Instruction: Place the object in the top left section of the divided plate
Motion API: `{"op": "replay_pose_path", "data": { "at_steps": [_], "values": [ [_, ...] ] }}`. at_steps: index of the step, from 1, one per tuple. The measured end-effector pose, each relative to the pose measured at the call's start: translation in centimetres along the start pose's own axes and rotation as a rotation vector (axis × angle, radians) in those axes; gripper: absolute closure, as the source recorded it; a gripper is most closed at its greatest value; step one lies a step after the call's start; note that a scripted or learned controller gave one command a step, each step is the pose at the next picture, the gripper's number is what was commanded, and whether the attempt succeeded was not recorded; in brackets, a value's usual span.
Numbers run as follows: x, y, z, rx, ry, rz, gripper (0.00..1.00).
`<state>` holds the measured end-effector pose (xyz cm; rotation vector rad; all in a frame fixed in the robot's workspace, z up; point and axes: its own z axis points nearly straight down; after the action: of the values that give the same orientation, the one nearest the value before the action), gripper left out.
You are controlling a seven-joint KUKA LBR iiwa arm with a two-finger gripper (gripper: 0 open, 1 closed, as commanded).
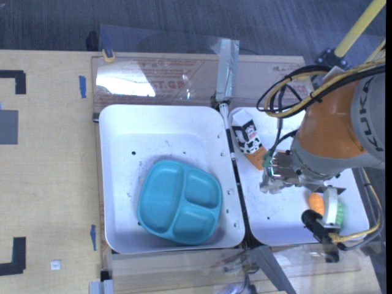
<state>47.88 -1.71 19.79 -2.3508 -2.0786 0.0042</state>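
Counter (43,164) holds 2 white bins side by side. Left bin (122,127) has the blue divided plate (179,201) sitting toward its near side, 3 sections, nothing in them. Right bin (275,225) has the arm (334,127) over it, reaching in from the right. Pincer (274,177) hangs low over the right bin's middle; can't tell its state from this angle. Black-and-white cow toy (246,136) lies at the far left of the right bin, an orange piece (257,158) just near of it, beside the pincer. Another orange item (316,203) and a green-white one (334,211) sit at the near right, under the arm.
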Motion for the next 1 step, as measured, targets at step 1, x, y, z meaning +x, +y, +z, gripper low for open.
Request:
{"op": "replay_pose_path", "data": {
  "at_steps": [1],
  "values": [
    [-1.07, 0.27, -1.95, -0.007, -0.001, 0.071, 1.0]
  ]
}}
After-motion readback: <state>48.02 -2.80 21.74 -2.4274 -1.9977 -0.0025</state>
